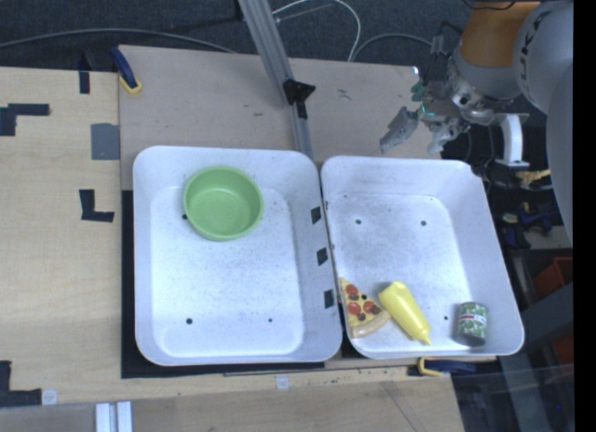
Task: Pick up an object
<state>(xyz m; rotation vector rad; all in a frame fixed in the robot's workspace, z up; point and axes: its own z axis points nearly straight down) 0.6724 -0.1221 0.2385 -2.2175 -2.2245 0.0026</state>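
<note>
Camera view: your tool [416, 129] hangs above the tabletop [205, 95] just past the right bin's [484, 235] far rim, fingers spread, nothing between them. Nothing picked yet. Candidates sit along the right bin's near edge: pizza slice [359, 308], yellow bottle [406, 310] just beside it, small can [471, 322] in the corner. Green bowl [223, 202] rests in the left bin [154, 263]. Reach, descent, grasp and lift all remain, by my reckoning.

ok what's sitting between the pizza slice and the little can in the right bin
The yellow bottle lies between the pizza slice and the can, seen in the camera view.
</note>
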